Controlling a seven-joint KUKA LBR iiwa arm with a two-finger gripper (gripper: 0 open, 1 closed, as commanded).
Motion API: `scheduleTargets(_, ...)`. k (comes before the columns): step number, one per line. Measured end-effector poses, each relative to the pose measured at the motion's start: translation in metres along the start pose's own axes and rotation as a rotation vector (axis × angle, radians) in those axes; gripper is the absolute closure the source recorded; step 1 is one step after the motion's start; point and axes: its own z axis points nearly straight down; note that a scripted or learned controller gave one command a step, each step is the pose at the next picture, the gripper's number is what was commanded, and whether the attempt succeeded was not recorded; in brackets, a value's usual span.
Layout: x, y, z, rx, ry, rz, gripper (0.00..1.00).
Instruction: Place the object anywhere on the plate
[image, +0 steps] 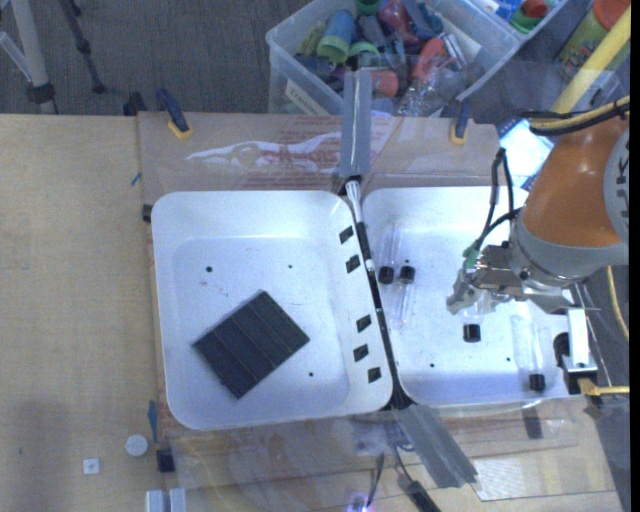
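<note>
While nothing is seen carried, the step in hand is judged to be the pick, w/ the placing not yet begun. Two white bins are set side by side: the left bin (180, 240) and the right bin (440, 215). The arm (575, 200) is reached in over the right bin's far-right part. The plate (251, 342), dark and ridged, is laid flat in the left bin, w/ nothing on it. The gripper (472, 292) is hung above the right bin's floor; how far it is parted can't be told. Small black pieces are scattered there: one piece (472, 332) just below the gripper, prob. the object, and a pair (396, 272) near the divider. Next, a descent onto that piece and a firm close are called for, then a carry leftward across the divider.
</note>
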Motion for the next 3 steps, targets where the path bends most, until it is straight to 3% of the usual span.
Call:
scheduleTargets(1,0.073,0.044,0.024,-0.001,-0.001,-0.378,1.0)
scheduleTargets(2,0.14,0.09,0.02,-0.003,-0.001,-0.607,1.0)
scheduleTargets(3,0.219,0.104,-0.043,-0.006,-0.002,-1.124,1.0)
